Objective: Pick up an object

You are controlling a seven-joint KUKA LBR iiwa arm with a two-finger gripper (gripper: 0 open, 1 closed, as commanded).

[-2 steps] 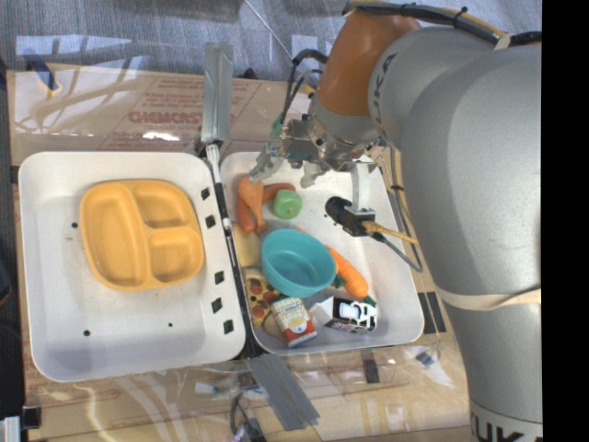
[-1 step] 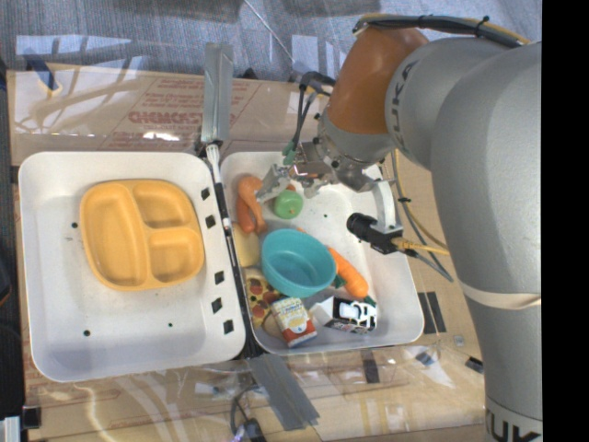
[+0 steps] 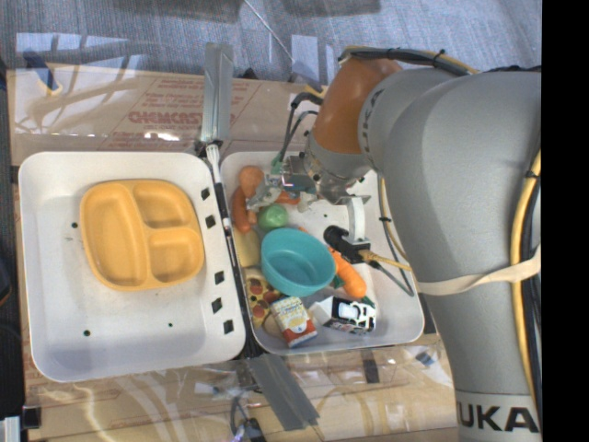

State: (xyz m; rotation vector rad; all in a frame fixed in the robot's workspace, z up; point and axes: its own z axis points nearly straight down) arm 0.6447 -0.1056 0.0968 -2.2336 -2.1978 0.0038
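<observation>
My gripper (image 3: pixel 279 182) hangs low over the far end of the right bin (image 3: pixel 398 325), beneath the orange band of the arm. Just left of it lies an orange-brown sausage-shaped toy (image 3: pixel 245 194). A small green ball (image 3: pixel 272 216) sits directly below the gripper, close to it. In the middle of the bin a teal bowl (image 3: pixel 296 260) stands upright. An orange carrot (image 3: pixel 350 276) lies at its right. A small juice carton (image 3: pixel 293 320) and a black-and-white toy (image 3: pixel 353 315) rest near the front wall. I see nothing held.
The left bin (image 3: pixel 55 339) holds a yellow divided plate (image 3: pixel 141 231). A black divider with clips (image 3: pixel 221 265) runs between the bins. The grey arm body covers the right bin's right side. Cardboard lies behind the bins.
</observation>
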